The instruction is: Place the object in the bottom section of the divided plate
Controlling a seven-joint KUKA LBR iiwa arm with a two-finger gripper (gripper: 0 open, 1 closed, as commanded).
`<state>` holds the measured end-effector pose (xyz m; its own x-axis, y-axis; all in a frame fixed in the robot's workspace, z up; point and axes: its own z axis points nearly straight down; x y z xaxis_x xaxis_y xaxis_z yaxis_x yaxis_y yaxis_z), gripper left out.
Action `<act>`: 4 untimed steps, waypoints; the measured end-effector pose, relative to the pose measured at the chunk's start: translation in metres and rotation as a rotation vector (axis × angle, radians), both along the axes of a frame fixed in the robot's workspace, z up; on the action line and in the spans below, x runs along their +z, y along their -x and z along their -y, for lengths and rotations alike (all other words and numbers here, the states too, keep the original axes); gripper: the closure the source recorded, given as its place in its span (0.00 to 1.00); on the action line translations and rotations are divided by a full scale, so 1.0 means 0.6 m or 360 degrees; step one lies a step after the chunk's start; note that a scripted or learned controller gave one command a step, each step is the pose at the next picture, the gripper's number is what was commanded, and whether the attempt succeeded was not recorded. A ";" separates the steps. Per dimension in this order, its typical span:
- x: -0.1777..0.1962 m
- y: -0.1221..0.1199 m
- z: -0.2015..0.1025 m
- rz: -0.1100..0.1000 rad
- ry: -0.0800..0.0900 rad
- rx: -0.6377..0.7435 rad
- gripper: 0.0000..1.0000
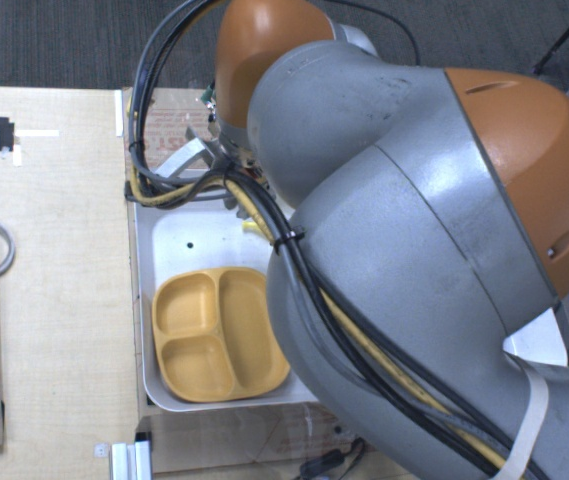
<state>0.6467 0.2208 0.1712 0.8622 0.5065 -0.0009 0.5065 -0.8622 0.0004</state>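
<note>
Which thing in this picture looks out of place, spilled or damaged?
Nothing stands out. The yellow divided plate lies flat and unbroken in the white bin, with nothing spilled on it. The grey arm covers much of the bin.

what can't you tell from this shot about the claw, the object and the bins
- Claw: hidden in the camera view behind the arm and its cables.
- Object to place: cannot be made out.
- White bin: right part covered by the arm.
- Divided plate: right rim hidden under the arm.
</note>
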 end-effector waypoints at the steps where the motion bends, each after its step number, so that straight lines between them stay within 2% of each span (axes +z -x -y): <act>1: -0.070 0.000 -0.009 0.0000 0.0000 -0.0256 1.00; 2: -0.130 0.007 0.001 0.0003 -0.0002 -0.0532 1.00; 3: 0.127 0.003 -0.010 0.0001 0.0001 -0.0532 1.00; 4: -0.067 -0.007 -0.009 -0.0003 0.0004 -0.0517 1.00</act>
<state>0.6511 0.2264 0.1310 0.9788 0.2048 -0.0036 0.2048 -0.9788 0.0023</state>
